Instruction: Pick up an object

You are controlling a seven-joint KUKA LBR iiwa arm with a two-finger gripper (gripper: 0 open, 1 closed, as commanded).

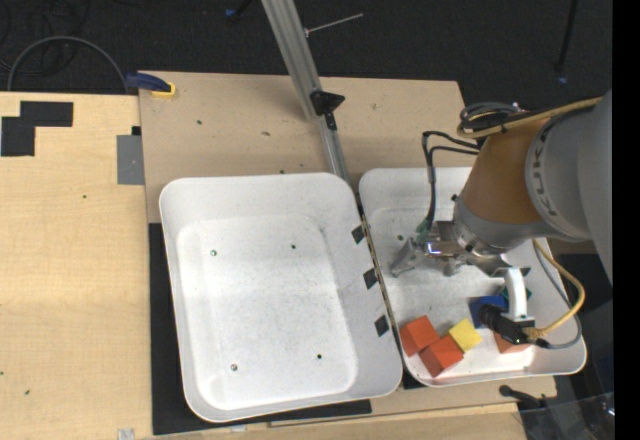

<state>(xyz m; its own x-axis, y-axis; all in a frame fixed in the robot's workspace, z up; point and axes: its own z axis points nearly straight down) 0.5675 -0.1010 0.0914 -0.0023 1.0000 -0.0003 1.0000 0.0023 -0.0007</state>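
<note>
Right bin [400,190]: blocks [440,343] below gripper [418,256]

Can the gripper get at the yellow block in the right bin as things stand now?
Probably yes. The yellow block lies uncovered near the gripper, but an orange block touches it, so little room for a finger there.

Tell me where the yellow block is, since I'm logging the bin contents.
The yellow block lies in the right bin, near its front edge, just right of the two orange blocks and left of a blue piece.
</note>
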